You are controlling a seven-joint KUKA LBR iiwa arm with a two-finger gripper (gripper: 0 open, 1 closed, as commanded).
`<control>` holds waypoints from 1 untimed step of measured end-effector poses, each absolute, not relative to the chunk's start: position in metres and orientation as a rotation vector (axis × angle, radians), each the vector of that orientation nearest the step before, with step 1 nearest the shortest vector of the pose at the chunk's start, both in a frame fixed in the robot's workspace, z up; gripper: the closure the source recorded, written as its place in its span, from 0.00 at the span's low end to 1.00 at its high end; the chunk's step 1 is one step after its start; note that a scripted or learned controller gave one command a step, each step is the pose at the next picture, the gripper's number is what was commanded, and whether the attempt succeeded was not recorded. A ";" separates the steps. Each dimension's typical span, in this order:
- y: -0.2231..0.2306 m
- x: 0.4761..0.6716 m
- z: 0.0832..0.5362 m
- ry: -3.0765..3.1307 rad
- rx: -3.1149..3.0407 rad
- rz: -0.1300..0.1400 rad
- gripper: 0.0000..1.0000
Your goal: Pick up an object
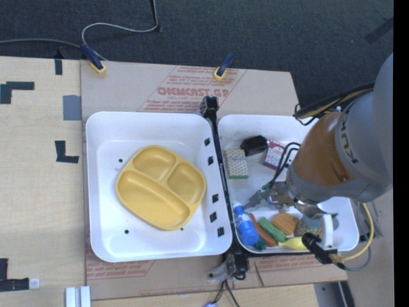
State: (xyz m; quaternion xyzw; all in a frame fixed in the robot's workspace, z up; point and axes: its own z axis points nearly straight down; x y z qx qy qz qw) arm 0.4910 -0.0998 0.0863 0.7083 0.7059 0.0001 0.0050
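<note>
A: Down low in the right bin, reaching in from the right, orange band above the wrist. Gripper hovering over the clutter near the bin's middle.

B: Clenched or released?

A: Cannot tell; too small and blurred against the items below. Nothing visibly between the tips, so no claim of a grasp.

B: Candidates for pickup?

A: Plenty, all in the right bin. Blue bottle along the front left, just beside the divider. Orange carrot-like piece next to it, then a tan piece and something yellow at the front rim. Further back, a pale checked box, a black block and a small reddish packet.

B: And the left bin?

A: Holding a yellow divided tray, well apart from the arm.

B: Progress, then?

A: Early, by the look of it. Positioned over the pile, nearest the bottle and the carrot piece, but nothing lifted. Grasp and lift both seemingly left to do.
</note>
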 end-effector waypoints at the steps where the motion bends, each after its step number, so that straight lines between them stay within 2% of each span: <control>1: -0.044 0.539 0.184 2.223 2.220 0.000 0.00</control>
